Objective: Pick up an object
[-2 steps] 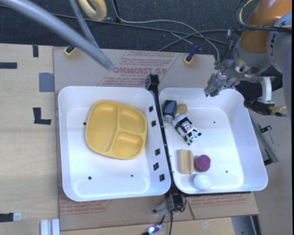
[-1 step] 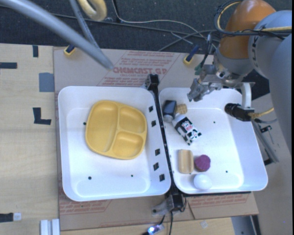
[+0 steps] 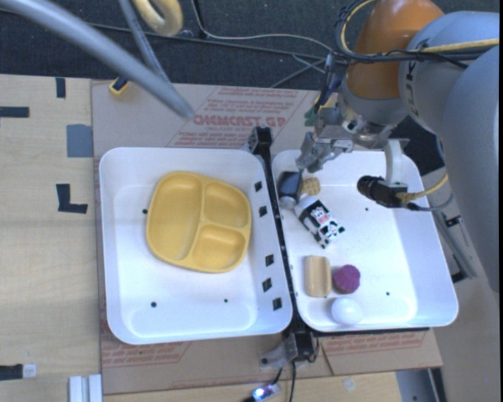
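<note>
My gripper (image 3: 312, 159) hangs over the far left corner of the right bin (image 3: 402, 308). Just below it lie a small dark blue object (image 3: 288, 182) and a brown piece (image 3: 309, 188), close against the bin's left wall. A black and white toy (image 3: 320, 221) lies a little nearer the front. Toward the front of the bin are a tan block (image 3: 317, 275), a purple object (image 3: 346, 279) and a white ball (image 3: 347, 311). Nothing shows in the gripper's hold.
The left bin (image 3: 126, 308) holds a yellow divided plate (image 3: 199, 221). A black divider (image 3: 272, 224) runs between the two bins. The arm's grey body (image 3: 461, 82) and a black cable fitting (image 3: 381, 191) overhang the right bin's far right side.
</note>
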